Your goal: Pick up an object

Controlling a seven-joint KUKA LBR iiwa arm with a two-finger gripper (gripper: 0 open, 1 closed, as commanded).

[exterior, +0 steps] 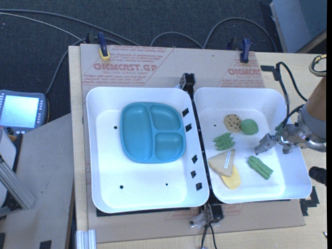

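Two white bins sit side by side on the bench; in the right bin [290, 188] the pincer [263, 145] hovers with jaws parted and nothing between them. Just below it lies a green stalk-like piece [259, 167], the likeliest target. Descending off-centre could nudge the piece aside, so the fingers close on air.
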